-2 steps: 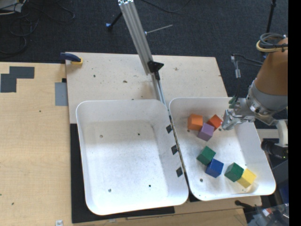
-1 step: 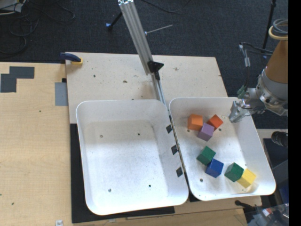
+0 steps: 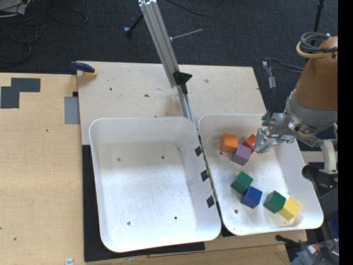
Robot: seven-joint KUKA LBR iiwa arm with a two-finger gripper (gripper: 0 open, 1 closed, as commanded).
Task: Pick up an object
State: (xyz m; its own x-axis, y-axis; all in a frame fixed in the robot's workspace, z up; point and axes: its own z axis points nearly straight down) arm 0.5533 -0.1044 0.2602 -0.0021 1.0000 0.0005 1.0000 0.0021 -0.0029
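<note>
In the right bin (image 3: 309,214), the tool (image 3: 263,143), grip state unclear, touches the red block (image 3: 250,142).

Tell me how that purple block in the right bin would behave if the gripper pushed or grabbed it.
The purple block looks like a small rigid cube, so it would probably slide, not roll. Its flat faces should suit a two-finger pinch. It sits close to the orange block and beside the gripper, so a push may well nudge its neighbour too.

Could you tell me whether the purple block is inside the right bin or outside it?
Inside. The purple block lies on the floor of the right bin, beside the orange block and just below the gripper.
</note>
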